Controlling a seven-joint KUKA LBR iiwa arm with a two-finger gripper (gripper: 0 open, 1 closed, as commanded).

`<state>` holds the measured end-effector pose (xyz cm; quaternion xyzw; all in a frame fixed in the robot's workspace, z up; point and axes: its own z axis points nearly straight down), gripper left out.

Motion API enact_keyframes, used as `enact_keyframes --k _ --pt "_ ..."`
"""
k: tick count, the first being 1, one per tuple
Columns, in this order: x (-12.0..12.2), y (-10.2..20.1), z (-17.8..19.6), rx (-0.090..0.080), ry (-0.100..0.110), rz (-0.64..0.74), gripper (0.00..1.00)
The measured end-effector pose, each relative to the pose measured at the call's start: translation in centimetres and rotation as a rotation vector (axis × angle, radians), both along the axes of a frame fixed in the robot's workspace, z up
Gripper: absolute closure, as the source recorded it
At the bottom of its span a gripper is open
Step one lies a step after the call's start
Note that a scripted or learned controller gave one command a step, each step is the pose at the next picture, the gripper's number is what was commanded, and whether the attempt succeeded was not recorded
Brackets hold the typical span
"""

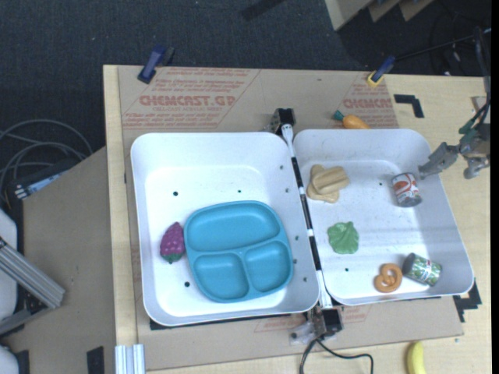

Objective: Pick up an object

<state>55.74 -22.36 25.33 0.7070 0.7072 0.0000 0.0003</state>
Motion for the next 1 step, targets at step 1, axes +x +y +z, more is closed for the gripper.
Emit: enact_keyframes --k 1 --pt "7.75 0.07 -7.78 0.001 0.001 0.001 0.0"
